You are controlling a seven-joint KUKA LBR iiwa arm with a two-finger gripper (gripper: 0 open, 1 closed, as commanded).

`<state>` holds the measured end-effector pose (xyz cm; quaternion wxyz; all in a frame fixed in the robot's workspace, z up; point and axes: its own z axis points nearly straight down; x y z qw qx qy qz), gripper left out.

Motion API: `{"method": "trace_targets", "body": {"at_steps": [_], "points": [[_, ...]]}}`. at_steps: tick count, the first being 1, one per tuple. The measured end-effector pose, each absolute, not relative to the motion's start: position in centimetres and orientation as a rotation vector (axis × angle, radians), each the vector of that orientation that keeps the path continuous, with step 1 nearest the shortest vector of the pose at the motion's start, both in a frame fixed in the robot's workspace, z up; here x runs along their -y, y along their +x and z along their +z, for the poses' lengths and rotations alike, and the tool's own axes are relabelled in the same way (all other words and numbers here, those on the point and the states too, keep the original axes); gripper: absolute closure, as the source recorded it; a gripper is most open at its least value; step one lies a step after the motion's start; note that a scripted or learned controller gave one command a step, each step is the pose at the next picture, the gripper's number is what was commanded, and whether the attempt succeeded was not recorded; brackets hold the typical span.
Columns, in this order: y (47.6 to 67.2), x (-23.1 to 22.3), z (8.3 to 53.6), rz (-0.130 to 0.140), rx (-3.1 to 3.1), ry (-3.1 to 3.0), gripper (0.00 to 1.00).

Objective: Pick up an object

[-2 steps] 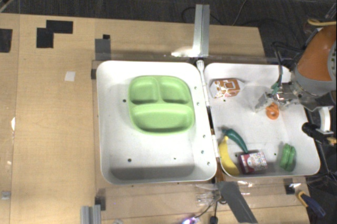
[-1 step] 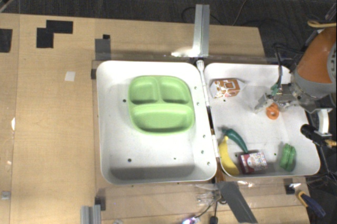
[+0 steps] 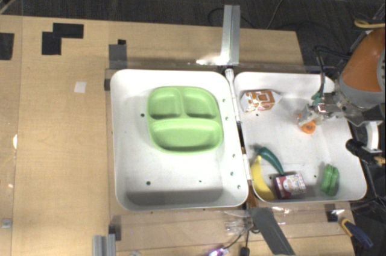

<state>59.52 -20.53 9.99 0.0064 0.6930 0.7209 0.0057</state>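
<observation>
My gripper (image 3: 316, 109) hangs over the back right part of the right bin (image 3: 289, 146), below the grey wrist and orange band (image 3: 363, 65). A small orange object (image 3: 308, 126) lies on the bin floor just in front of and below the gripper tip; whether they touch is unclear. A white and orange packet (image 3: 259, 101) lies at the bin's back left. Along the front lie a yellow banana (image 3: 259, 180), a teal-handled item (image 3: 269, 158), a purple can (image 3: 289, 184) and a green round object (image 3: 329, 179).
The left bin (image 3: 129, 146) holds a green divided plate (image 3: 183, 118). A metal post (image 3: 231, 35) rises behind the wall between the two bins. The wooden bench (image 3: 54, 140) stretches to the left.
</observation>
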Motion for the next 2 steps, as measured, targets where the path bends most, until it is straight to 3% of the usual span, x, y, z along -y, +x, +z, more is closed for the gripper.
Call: {"method": "trace_targets", "body": {"at_steps": [1,2], "points": [[58.5,20.6,9.0,0.014,-2.340,2.075,1.00],[60.2,12.4,21.8,0.004,-2.286,2.151,1.00]]}}
